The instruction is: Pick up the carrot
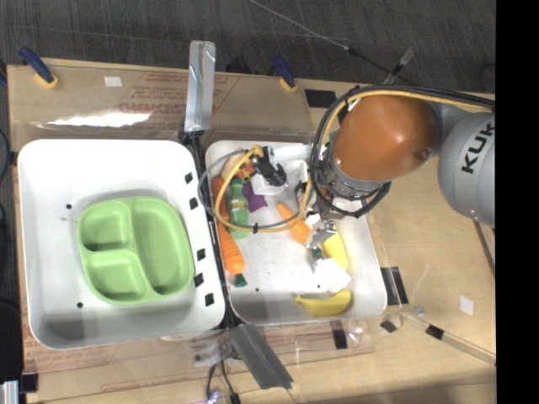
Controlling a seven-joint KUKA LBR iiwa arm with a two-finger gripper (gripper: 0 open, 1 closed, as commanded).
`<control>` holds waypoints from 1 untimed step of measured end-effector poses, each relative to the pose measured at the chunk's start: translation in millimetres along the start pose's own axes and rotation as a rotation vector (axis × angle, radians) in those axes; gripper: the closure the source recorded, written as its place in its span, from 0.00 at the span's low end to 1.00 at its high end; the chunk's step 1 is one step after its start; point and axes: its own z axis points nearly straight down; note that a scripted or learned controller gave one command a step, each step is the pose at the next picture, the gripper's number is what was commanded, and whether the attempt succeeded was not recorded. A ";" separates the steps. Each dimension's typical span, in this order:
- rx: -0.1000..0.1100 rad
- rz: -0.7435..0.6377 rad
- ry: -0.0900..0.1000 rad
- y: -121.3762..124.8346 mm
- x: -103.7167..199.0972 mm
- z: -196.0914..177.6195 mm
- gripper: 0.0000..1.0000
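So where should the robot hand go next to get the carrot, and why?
Probably a short slide toward the left wall of the right bin. The gripper hangs near the yellow banana, while the carrot lies apart from it along that left wall, below the green toy. Nothing shows between the fingers.

orange carrot (232, 252), yellow banana (324, 304), light green divided plate (135, 249), white bins (34, 225), orange-banded grey arm (383, 137)
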 end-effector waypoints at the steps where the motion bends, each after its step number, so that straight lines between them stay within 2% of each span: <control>1: 0.007 0.000 -0.010 -10.9 -5.5 10.7 0.00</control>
